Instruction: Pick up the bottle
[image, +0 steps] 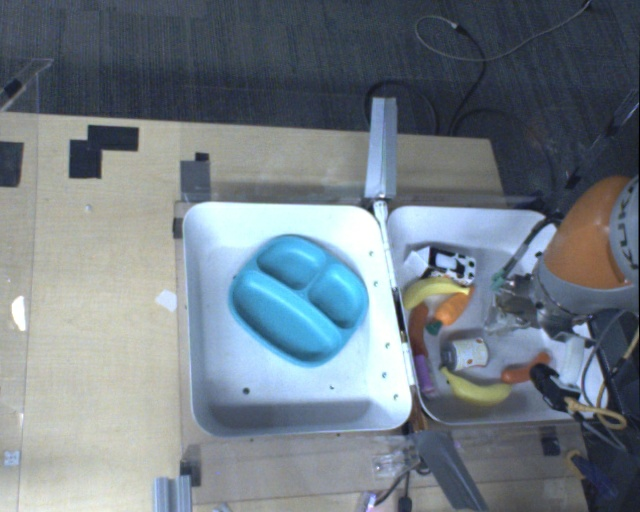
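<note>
Over in the left bin (200, 320) lies a blue divided plate (298, 296), tilted a little. Next, the right bin (520, 222) holds two bananas (432, 291), an orange bottle (447, 308) lying beside the upper banana, and a small white cylinder (467, 353). Just right of the bottle hangs the gripper (505, 312); how it stands I cannot tell.

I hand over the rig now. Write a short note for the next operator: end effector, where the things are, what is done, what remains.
End effector: low inside the right bin; finger state cannot be read, and nothing is seen held.
Bottle: orange, lying in the right bin beside a banana, left of the end effector. A second banana and a small white cylinder lie nearer the front.
Left bin: holds a blue divided plate.
Done: arm is over the right bin.
Left: grasp and lift the bottle.
</note>
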